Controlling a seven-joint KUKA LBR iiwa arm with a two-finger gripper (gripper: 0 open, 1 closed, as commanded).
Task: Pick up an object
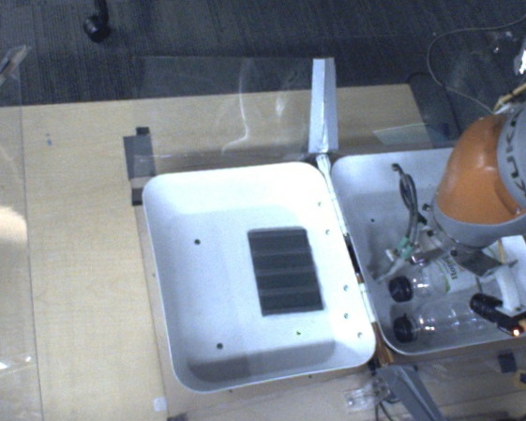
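Clear plastic, black caps: two bottles lie on their sides in the right bin [373, 204], the upper bottle [422, 283] just below the tool [417, 255], the lower bottle [436, 323] near the bin's front wall. The arm [486, 179] reaches in from the right and hangs low over this bin, so I judge the step in hand to be the approach or descent onto a target, with nothing lifted yet. Tool state: cannot tell whether open or closed, since the wrist and glare from the plastic mask it; nothing visibly held. Likeliest target is the upper bottle, being closest. The next move calls for centring over the bottle's body rather than its cap, and closing across its width; smooth round plastic may roll or slip out. Obstacles: the two bottles lie near each other, and a thin dark cord [403, 191] rests toward the back of the same bin, apart from the tool. The left bin [196, 288] holds a dark ribbed pad [285, 270], flat at centre, well apart and unobstructed. The bench [87, 319] around the bins is bare wood.
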